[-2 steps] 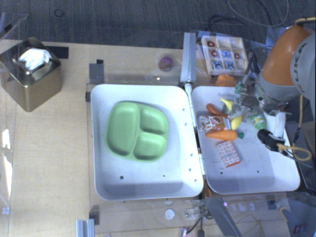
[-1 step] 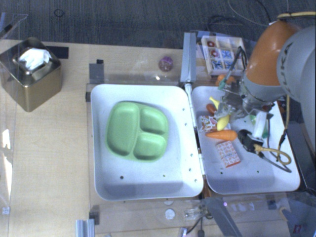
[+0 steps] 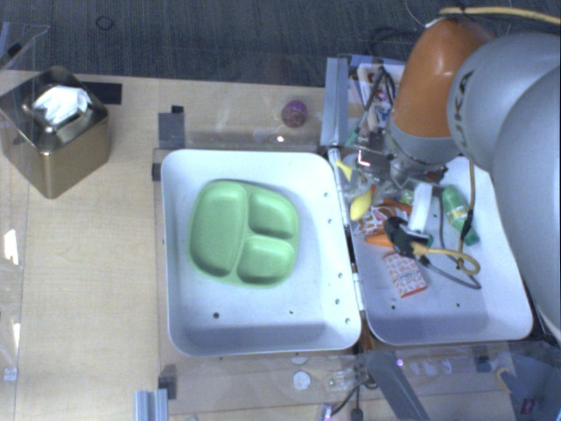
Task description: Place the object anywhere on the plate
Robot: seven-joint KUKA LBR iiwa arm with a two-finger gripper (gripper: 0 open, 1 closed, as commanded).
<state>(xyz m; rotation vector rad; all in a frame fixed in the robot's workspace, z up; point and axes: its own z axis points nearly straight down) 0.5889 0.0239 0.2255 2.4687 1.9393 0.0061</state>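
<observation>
Your tool (image 3: 405, 202) sits low in cluttered right bin (image 3: 456, 318); grip state unreadable. Risk: snagging neighbours, missing green plate (image 3: 243, 231).

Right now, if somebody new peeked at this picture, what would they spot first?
Probably the big grey robot arm with its shiny orange band, leaning in from the right over the right white bin, where a jumble of small colourful things lies. Next comes the green plate with three compartments, sitting alone in the middle of the left white bin. A gold box stands far left on the bench.
</observation>
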